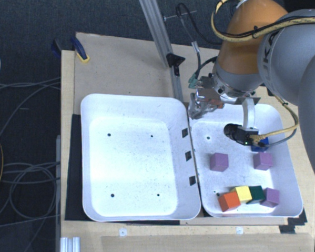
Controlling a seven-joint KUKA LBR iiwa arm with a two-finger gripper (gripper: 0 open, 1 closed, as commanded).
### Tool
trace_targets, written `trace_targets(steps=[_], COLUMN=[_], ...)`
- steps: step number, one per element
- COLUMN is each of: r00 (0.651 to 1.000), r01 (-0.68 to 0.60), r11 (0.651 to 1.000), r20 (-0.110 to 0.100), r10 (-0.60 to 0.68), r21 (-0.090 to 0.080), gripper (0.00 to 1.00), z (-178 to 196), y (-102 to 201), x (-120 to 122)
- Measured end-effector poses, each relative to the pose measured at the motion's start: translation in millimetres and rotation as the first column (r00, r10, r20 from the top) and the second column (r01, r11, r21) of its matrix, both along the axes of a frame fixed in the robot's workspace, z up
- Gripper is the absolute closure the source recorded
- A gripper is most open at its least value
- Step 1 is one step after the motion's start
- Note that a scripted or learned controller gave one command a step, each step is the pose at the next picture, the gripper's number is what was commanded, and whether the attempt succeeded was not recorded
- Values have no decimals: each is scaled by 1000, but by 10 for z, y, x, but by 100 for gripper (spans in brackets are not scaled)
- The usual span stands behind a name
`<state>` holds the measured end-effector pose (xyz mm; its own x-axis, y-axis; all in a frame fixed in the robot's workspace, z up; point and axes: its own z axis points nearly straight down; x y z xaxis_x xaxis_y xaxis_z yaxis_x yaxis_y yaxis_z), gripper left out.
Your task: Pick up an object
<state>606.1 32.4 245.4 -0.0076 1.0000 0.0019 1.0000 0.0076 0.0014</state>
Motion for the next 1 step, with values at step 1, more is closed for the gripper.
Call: trace_targets(steps=[1], r00=[1000], r01=[1], r11=[1000], r20=[1], r10=[-1], r21=[1], gripper=[100], z=[82], y=[513], x=[96])
